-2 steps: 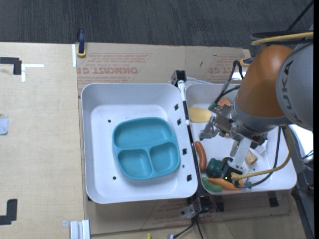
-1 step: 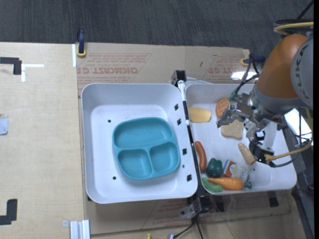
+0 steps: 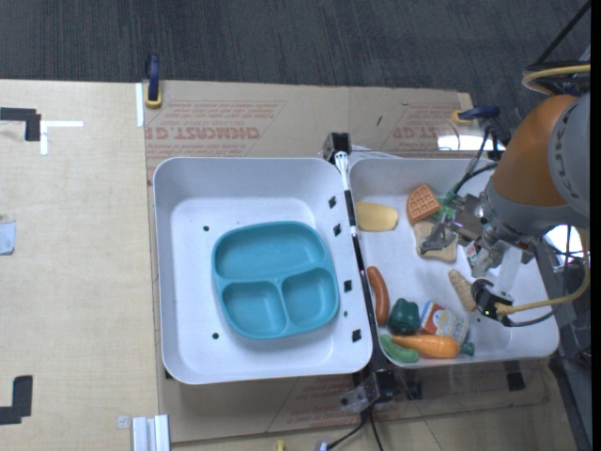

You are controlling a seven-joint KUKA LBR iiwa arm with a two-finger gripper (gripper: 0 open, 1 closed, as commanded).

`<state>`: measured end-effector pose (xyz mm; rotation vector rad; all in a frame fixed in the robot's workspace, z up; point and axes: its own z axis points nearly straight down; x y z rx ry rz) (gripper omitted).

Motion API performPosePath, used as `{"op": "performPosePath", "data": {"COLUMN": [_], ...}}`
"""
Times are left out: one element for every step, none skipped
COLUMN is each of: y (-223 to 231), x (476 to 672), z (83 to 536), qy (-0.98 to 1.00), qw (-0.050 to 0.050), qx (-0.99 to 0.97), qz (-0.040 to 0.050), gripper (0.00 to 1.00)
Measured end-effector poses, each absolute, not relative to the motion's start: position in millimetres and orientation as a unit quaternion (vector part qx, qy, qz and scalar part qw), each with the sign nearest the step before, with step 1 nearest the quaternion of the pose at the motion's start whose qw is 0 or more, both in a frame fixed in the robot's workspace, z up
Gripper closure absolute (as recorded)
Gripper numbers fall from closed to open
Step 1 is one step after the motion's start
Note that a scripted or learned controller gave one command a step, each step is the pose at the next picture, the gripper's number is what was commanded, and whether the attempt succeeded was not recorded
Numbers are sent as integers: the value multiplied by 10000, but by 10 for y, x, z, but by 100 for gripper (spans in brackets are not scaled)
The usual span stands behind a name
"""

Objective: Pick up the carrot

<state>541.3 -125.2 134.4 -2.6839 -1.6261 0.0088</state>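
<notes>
Cardboard bench (image 3: 75, 252) | dark carpet (image 3: 282, 17) | tool (image 3: 439, 241) state unclear | carrot (image 3: 427, 346) lying in bin

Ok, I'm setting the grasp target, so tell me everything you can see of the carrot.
The carrot is a small orange toy, plastic by its look, with a tapered body and a green leafy end pointing right. It lies flat, roughly level across the view, at the near edge of the right bin. A dark green vegetable and a small packet sit just behind it, close or touching. The gripper is farther back, apart from it.
</notes>
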Motion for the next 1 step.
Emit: {"op": "performPosePath", "data": {"y": [-1094], "x": [5188], "z": [906], "qy": [-5778], "qw": [16], "qx": [-8162], "qz": [14], "gripper": [0]}}
